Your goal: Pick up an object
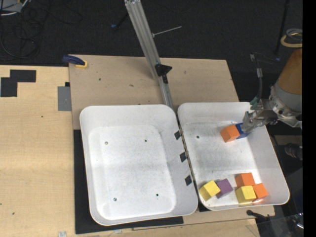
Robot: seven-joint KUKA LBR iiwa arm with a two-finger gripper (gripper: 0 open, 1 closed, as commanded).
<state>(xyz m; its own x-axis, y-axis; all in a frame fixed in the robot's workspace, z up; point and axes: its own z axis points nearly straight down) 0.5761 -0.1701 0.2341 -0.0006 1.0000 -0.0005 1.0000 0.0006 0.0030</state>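
Camera view, approach step: we log the gripper (248, 122) low in the right bin (212, 110), its spread state we cannot tell, just beside an orange cube (229, 133) and blue block (240, 130) at the far side; next, close and lift.

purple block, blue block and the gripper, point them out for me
purple block (225, 185), camera view, top face
blue block (240, 131), camera view, visible edge beside the orange block
gripper (248, 121), camera view, between the fingertips
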